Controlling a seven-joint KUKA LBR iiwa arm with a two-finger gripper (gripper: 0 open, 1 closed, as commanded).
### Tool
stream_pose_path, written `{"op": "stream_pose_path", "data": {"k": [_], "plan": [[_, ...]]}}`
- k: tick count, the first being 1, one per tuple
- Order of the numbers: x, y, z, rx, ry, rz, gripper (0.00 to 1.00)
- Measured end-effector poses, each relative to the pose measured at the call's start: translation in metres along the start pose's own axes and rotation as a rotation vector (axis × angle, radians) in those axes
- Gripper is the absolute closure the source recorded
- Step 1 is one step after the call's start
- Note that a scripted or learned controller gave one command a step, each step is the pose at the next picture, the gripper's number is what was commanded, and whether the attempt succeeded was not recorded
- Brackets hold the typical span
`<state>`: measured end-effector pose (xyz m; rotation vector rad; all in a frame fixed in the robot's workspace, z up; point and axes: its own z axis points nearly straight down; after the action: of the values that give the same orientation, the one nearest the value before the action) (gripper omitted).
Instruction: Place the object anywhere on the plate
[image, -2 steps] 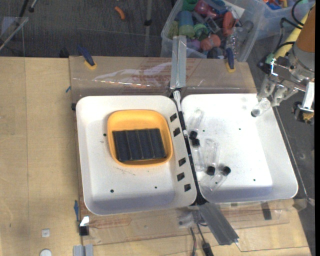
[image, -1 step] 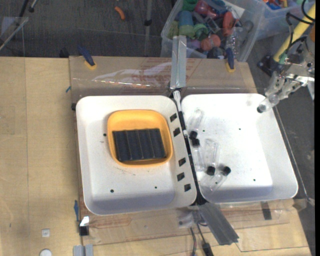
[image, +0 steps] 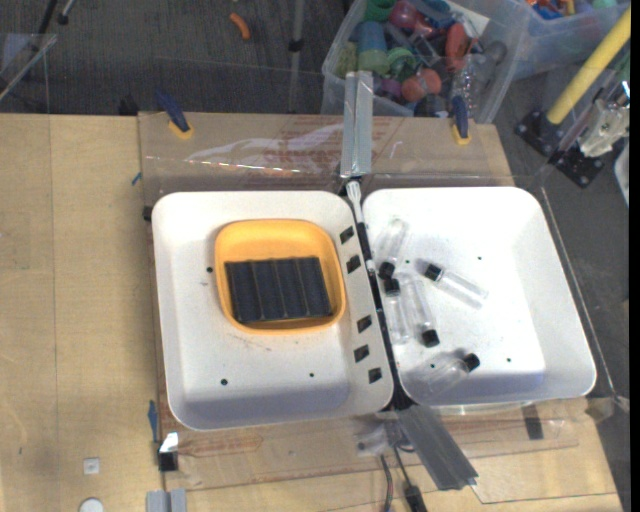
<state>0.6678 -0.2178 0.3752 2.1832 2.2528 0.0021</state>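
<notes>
An orange plate (image: 232, 250) with rounded corners sits in the left bin (image: 190, 380), toward its back half. A black ribbed rectangular object (image: 278, 290) lies flat on the plate, covering most of its middle. Several clear vials with black caps lie scattered in the right bin (image: 540, 300): one (image: 452, 281) near the middle, one (image: 393, 246) by the divider, one (image: 448, 369) at the front.
A ridge with black tabs (image: 362, 300) separates the two bins. A metal bar (image: 356, 125) stands behind them. A clear box of coloured toys (image: 430, 50) is at the back, and a yellow pole (image: 595, 65) leans at the top right.
</notes>
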Motion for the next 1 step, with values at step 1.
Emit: {"op": "stream_pose_path", "data": {"k": [1], "plan": [[-0.0039,0.0004,-0.0613,-0.003,-0.002,-0.289,1.0]]}}
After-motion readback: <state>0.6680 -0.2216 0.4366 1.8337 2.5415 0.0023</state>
